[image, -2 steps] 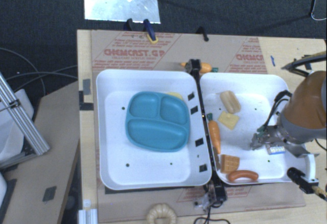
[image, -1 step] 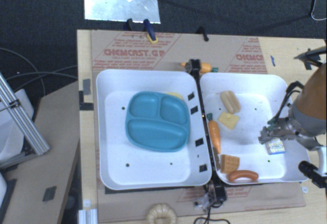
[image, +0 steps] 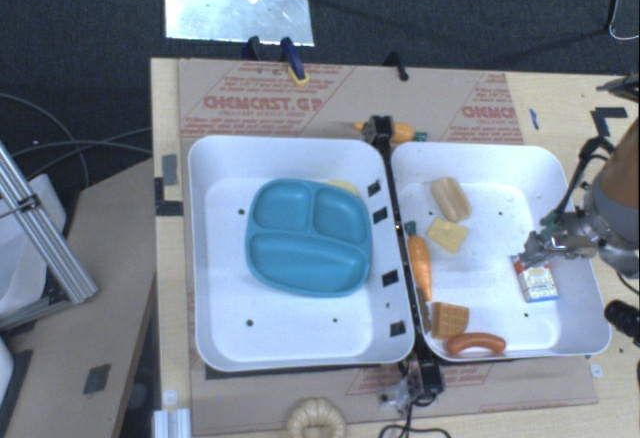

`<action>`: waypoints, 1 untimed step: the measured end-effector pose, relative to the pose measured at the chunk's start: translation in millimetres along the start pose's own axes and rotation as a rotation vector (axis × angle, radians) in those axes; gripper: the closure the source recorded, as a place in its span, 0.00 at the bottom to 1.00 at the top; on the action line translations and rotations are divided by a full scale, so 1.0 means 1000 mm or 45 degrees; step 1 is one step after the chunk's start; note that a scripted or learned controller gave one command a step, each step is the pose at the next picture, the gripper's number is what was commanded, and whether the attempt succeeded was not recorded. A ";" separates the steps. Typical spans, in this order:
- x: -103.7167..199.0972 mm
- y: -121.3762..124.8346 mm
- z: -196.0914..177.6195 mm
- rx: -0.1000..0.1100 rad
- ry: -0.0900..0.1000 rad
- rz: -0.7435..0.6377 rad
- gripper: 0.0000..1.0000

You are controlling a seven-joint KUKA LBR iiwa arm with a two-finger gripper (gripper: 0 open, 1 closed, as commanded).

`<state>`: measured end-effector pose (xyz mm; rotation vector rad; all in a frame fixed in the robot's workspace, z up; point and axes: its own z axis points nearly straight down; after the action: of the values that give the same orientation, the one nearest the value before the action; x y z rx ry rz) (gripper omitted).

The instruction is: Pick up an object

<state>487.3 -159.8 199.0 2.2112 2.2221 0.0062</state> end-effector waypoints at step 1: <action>0.000 0.002 -0.027 0.003 0.001 0.001 1.00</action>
<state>488.9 -160.1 226.0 2.2135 2.2231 0.0039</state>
